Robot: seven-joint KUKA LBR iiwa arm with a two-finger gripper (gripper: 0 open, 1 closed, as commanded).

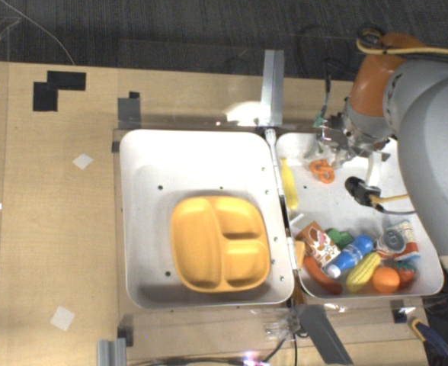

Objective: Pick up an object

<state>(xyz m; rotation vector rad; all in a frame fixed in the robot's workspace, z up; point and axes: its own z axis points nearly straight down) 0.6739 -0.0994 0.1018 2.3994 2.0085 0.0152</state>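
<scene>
Two bins sit below me, and the right bin (pixel 304 149) is where the work is. The gripper (pixel 338 145) hangs at its far end, just above a small orange ring-shaped piece (pixel 323 171) lying flat on the white floor. I can't tell from this angle whether the hand is released or clenched; nothing visibly sits in it.

That orange piece looks like thin moulded plastic: light, stiff, smooth enough to skate on the bin floor. My guess is it wants a pinch across its rim, since it lies low and offers little height.

Along the dividing wall lies a slim yellow piece (pixel 288 183), long and narrow. Near the front corner there's a jumble, all touching: a small printed carton (pixel 318 244), a blue bottle (pixel 348 255), a yellow corn-like toy (pixel 363 270) and an orange ball (pixel 387 279). Glossy toy plastic, rounded shapes, likely to roll or slip sideways.

The left bin (pixel 140 204) holds a yellow divided tray (pixel 219 242), broad, rigid, with shallow walls too wide for a clean pinch.
</scene>
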